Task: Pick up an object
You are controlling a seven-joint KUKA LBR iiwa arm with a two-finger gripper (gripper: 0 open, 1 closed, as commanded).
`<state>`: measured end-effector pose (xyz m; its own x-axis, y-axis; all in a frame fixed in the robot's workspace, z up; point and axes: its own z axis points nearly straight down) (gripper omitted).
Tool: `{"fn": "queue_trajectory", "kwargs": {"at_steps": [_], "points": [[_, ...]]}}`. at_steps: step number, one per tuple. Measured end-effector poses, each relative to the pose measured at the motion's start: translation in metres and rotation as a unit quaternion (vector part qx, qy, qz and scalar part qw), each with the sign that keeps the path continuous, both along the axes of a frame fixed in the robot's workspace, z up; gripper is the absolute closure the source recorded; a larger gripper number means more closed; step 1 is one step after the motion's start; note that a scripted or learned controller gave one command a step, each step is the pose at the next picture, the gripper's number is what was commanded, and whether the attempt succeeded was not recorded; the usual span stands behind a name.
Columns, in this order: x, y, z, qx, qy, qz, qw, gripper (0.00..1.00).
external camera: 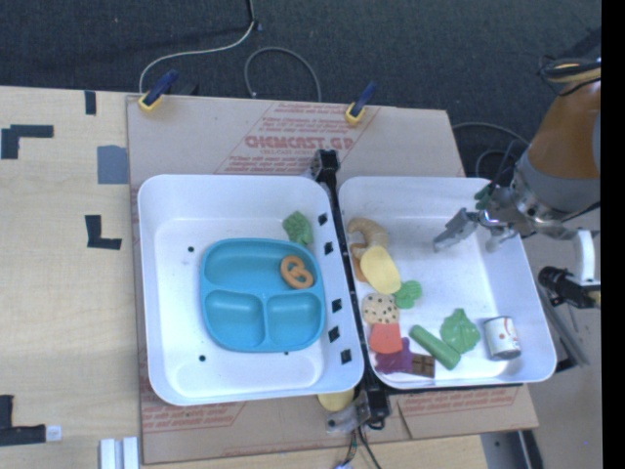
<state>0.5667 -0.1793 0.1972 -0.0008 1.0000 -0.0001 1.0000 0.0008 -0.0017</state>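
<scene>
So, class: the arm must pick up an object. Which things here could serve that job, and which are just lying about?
For the job:
tool, above the right bin
yellow piece
green stick
small can
red block

Lying about:
blue tray in the left bin
pretzel on the tray
clamps
cardboard sheet

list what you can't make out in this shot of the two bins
- Arm: cut off by the camera view's right edge.
- Purple and brown pieces in the right bin: too small and crowded to identify.
- Can: label too small to read.
- Yellow object below the bins: mostly hidden under their rims.
</scene>
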Motion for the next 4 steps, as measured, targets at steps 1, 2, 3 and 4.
{"fn": "queue_trajectory", "kwargs": {"at_steps": [1,2,3,4], "points": [[-0.080,0.023,-0.070,0.0024,0.006,-0.001,1.0000,0.00],[-0.001,0.074,-0.077,0.0002,-0.002,0.004,1.0000,0.00],[-0.014,0.078,-0.109,-0.0040,-0.006,0.000,1.0000,0.00],[-0.052,0.074,-0.110,-0.0014,-0.005,0.000,1.0000,0.00]]}}
